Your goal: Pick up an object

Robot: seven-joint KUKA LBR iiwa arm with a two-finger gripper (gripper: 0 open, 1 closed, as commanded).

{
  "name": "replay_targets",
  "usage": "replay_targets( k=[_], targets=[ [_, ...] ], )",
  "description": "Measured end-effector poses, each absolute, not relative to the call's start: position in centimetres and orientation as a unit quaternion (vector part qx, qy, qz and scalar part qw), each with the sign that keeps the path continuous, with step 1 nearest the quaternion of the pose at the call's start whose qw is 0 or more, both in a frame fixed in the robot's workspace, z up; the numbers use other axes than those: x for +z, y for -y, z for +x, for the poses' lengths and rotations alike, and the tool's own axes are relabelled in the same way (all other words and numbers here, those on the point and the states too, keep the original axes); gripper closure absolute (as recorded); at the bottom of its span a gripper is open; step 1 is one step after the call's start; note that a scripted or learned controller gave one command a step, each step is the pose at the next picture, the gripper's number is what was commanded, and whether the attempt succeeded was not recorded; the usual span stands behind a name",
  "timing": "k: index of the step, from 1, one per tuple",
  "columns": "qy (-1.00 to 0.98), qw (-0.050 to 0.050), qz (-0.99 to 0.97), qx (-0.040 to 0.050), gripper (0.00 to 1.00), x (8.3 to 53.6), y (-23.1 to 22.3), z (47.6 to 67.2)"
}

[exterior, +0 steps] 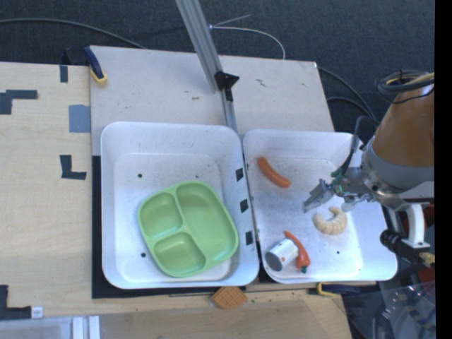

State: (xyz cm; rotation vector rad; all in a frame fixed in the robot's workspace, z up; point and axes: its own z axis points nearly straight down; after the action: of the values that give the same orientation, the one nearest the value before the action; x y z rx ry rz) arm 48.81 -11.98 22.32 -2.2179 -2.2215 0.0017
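My gripper point(330, 202) hangs over the right bin point(367, 263), reaching in from the right. It is open, with nothing between its fingers. Just below it lies a beige curled pastry point(330, 222), close to the fingertips but not held. An orange sausage point(273, 172) lies in the bin's upper left part. A small white cylinder point(281, 254) and a red-orange pepper point(299, 250) lie together at the bin's front left.
The left bin point(116, 189) holds a green divided plate point(187, 228). A metal pole point(205, 37) slants down to the bins' shared rear corner. A brown cookie-like piece point(227, 298) lies on the bench in front of the bins.
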Motion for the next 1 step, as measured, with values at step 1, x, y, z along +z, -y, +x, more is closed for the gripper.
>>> replay_targets(
  k=[1],
  targets=[
    [0.708,0.001,-0.706,0.0005,0.0,22.33,11.98,48.82]
  ],
)
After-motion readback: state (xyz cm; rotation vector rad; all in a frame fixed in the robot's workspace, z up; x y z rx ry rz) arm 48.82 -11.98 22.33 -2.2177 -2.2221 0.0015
